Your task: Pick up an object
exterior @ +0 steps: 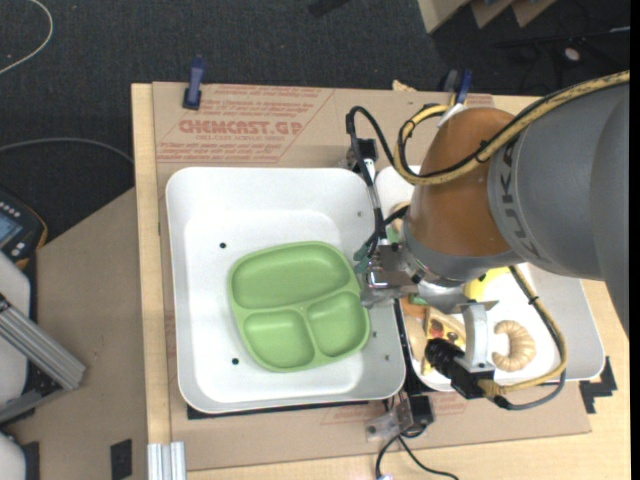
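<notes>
Camera view: green tray point(297, 305) in left bin point(200, 208), beside arm point(480, 208); jaws' state hidden, cannot tell.

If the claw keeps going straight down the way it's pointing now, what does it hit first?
Probably the floor of the right bin, near its left wall, among the small items under the wrist. The arm hides the claw's tip, so depth is unclear. The green tray in the left bin lies off that line.

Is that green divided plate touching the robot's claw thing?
Cannot tell. In the camera view the gripper sits right at the green divided plate's right edge, but the arm's bulk covers the spot where contact or a gap would show.
</notes>
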Robot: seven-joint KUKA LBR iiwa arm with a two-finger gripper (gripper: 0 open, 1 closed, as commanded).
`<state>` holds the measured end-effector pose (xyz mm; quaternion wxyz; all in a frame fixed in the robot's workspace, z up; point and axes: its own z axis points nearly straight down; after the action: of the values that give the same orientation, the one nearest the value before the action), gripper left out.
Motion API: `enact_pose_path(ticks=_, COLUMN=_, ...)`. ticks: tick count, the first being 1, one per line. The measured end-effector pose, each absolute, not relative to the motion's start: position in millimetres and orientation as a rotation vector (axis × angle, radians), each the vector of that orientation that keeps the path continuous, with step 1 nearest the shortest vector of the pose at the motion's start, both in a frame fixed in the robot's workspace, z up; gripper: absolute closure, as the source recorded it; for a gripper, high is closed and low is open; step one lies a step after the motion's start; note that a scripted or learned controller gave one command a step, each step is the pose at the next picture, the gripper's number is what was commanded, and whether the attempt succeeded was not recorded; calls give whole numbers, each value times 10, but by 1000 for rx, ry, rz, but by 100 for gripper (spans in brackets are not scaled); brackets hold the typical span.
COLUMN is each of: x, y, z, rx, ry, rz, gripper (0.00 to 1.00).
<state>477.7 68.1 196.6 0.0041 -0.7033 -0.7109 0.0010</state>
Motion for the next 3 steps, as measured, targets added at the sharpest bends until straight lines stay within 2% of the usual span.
enact_pose_path(ticks=1, x=4807, y=878, z=3030, rx=-2220, ry=-2232, rz=-18, gripper=100)
enact_pose_path(ticks=2, x=4804, y=1183, z=4882, rx=-2223, ry=-2234, rz=-30, gripper=100)
enact_pose_path(ticks=3, x=4777, y=1019, z=3361, rx=-2220, ry=-2212, rz=21, gripper=100)
